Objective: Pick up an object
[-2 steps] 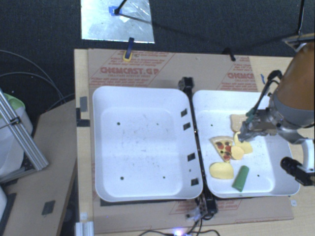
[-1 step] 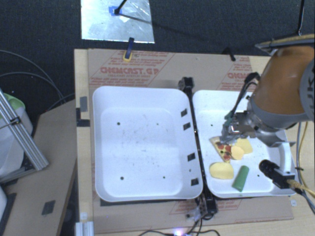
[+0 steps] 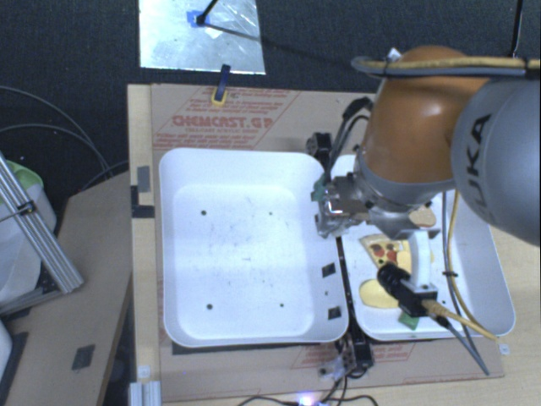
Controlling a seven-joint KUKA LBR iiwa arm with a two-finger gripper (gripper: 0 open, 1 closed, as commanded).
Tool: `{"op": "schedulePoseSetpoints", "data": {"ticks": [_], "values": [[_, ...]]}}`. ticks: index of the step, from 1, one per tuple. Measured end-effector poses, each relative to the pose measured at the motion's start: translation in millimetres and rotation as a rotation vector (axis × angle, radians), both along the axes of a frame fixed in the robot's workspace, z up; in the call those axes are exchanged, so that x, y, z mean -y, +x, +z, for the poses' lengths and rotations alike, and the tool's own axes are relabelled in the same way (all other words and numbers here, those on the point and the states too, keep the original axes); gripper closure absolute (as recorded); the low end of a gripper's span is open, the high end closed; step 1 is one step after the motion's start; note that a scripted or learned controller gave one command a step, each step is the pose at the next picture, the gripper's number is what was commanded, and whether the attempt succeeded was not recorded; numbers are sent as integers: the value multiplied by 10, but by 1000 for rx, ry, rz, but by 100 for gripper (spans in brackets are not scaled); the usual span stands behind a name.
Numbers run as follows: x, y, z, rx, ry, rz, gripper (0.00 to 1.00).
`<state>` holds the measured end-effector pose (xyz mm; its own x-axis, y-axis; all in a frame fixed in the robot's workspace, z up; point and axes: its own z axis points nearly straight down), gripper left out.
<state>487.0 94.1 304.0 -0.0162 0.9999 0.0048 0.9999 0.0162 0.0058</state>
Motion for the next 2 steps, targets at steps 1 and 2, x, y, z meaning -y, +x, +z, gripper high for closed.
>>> {"op": "schedulePoseSetpoints", "data": {"ticks": [1,2], "values": [[145,11,1368,13,0,-11,100],[473,280,2374,10,-4,-17,100]]}}
